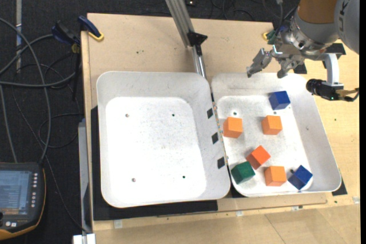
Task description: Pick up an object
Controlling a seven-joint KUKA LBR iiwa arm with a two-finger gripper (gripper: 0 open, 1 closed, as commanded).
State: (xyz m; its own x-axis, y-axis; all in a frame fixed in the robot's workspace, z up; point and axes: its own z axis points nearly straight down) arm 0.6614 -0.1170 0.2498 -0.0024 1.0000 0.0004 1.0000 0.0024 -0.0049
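My gripper (269, 67) hangs over the far rim of the right bin (326, 140), fingers spread open with nothing between them. Below it in that bin lie several cubes. A blue cube (279, 100) is the closest to the gripper, just in front and to its right. Further forward sit an orange cube (233, 126) and another orange cube (272, 124). Near the front are a tilted orange cube (259, 155), a green cube (243, 171), an orange cube (275, 175) and a second blue cube (300, 176).
The left bin (114, 94) lies beside the right one, with black clips along their shared edge. A slanted metal pole (177, 6) crosses the back of the bench. Blue clamps (80, 28) grip the bench's back left corner. A pendant (20, 197) lies off the bench, front left.
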